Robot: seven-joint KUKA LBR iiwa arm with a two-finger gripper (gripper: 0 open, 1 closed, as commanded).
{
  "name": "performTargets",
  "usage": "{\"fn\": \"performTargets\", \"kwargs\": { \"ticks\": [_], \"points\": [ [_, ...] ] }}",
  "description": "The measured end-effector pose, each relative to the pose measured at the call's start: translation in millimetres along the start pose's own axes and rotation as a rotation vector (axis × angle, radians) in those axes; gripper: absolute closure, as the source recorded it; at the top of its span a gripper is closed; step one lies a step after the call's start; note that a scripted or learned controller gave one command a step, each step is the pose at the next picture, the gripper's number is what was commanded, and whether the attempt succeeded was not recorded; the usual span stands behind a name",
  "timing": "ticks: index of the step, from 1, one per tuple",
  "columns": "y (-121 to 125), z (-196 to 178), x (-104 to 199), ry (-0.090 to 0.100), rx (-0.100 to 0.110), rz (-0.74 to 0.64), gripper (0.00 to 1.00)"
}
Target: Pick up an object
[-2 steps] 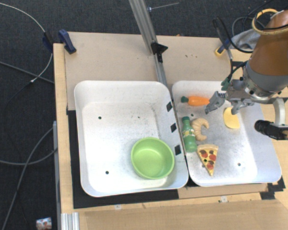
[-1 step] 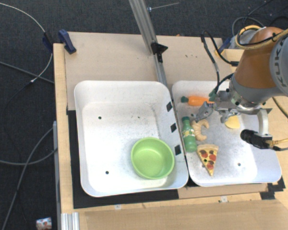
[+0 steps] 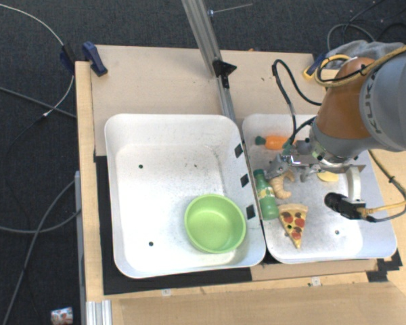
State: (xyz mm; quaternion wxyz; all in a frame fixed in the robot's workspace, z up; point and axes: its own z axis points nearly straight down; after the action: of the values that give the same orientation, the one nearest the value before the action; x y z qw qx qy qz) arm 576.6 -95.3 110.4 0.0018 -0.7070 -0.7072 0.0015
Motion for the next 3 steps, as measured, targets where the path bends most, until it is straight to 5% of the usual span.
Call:
{"fn": "performTargets", "kwargs": {
  "ticks": [1, 2, 3],
  "points": [
    [0, 15, -1, -0.001, -0.004, 0.001, 0.0],
    [0, 4, 0, 0.0, -0.006, 0.0, 1.0],
    [8, -41, 0, -0.001, -0.009, 0.0, 1.0]
  ]
}}
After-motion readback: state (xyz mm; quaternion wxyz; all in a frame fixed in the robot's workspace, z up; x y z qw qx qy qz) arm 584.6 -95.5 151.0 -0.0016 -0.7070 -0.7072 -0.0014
